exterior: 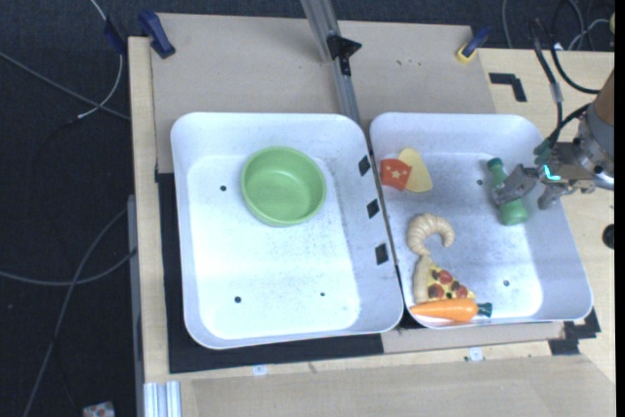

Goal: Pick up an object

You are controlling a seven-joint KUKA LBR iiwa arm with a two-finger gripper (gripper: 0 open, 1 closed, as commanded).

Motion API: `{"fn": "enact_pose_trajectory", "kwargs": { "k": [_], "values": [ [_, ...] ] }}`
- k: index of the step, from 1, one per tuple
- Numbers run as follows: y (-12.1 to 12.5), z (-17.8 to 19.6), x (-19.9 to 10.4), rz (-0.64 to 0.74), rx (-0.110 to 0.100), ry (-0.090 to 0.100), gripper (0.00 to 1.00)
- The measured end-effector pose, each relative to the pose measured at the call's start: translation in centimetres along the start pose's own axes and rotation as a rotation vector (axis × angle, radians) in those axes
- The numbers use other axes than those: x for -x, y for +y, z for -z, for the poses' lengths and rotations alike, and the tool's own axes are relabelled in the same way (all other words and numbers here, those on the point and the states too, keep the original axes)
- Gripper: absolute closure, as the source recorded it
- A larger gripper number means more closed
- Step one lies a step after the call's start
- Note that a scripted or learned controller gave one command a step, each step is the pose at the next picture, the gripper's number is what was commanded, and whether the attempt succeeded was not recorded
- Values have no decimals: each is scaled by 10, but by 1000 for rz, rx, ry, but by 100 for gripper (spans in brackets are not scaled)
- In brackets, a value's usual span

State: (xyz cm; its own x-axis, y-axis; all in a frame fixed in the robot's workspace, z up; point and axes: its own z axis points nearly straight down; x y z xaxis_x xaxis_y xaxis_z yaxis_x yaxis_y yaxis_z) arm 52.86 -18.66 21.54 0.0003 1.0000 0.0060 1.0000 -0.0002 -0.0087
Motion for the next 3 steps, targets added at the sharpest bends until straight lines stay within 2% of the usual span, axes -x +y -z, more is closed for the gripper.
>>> {"fn": "enact_pose_trajectory", "kwargs": {
  "k": [1, 2, 3],
  "values": [
    [1, 2, 0, 0, 3, -1, 0],
    [3, -43, -3, 0, -5, 1, 0],
    [8, -104, -1, -1, -3, 1, 0]
  ]
}}
